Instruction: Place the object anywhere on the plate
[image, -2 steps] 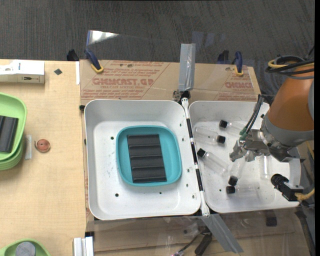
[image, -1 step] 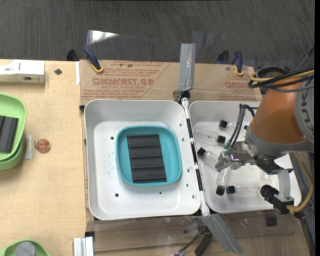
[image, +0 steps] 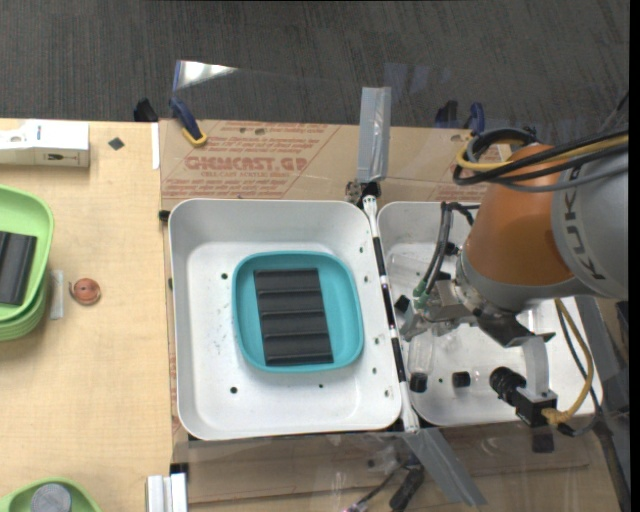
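i can't tell the end effector (image: 437, 312) state over the right white bin (image: 430, 225). the teal plastic plate (image: 345, 300) waits; the object is unidentifiable, so handling is unjudged.

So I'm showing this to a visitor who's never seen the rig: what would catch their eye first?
Probably the teal plate in the left white bin, with a dark ribbed block lying on it. Next, the arm's orange band, looming over the right bin.

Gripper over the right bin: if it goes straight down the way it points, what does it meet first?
Most likely the right bin floor; the gripper points down under the orange wrist. Depth is unclear, and small dark bits lie nearby.
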